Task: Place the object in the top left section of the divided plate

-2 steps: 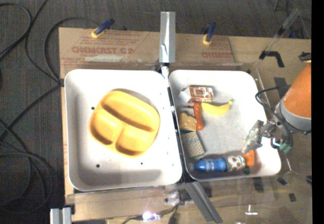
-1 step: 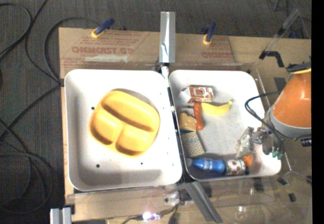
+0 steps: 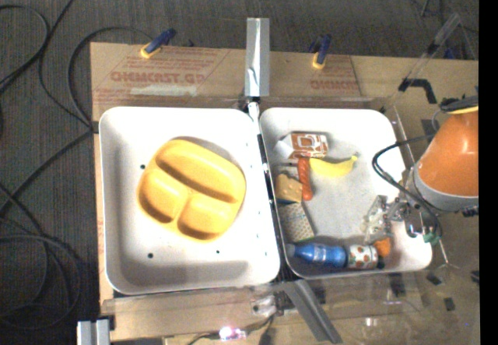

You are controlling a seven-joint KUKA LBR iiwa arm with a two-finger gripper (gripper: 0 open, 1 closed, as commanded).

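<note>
Gripper [image 3: 383, 219] sits low at the right bin's [image 3: 342, 119] near right corner; finger state cannot be told. Yellow divided plate [image 3: 192, 188] lies in the left bin [image 3: 124, 258]. Banana [image 3: 333, 167], blue bottle [image 3: 320, 255] and small can [image 3: 361, 256] rest in the right bin.

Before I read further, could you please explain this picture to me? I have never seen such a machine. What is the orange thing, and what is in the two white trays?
The one camera looks down on a bench at a slant. The orange and grey shape on the right is a robot arm. Its gripper hangs low over the right bin, near that bin's lower right corner. I cannot tell whether it holds anything. That bin holds small items: a toy banana, a small printed box and a blue bottle lying on its side. The left bin holds a yellow divided plate with three sections.
</note>
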